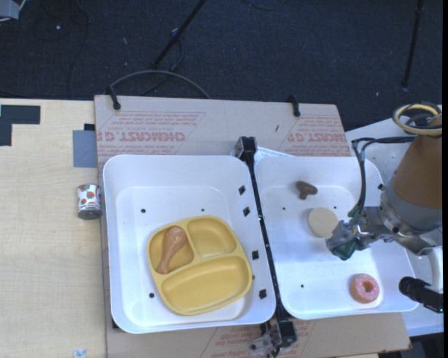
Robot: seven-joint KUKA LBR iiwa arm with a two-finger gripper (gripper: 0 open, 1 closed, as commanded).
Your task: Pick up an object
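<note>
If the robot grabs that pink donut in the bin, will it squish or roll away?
The pink donut looks like a small toy ring lying flat on the right bin floor, so it probably won't roll unless it is tipped on edge. Its rounded, smooth-looking rim might slip between the gripper fingers. It looks light; whether it squishes I cannot tell.

Right bin: open floor across its lower left and centre; obstacles are a brown piece near the upper middle, a pale disc just below it, a pink doughnut at lower right, and the gripper with its arm entering from the frame's right. Left bin: a yellow divided tray holding a drumstick fills the lower centre; upper strip free.
</note>
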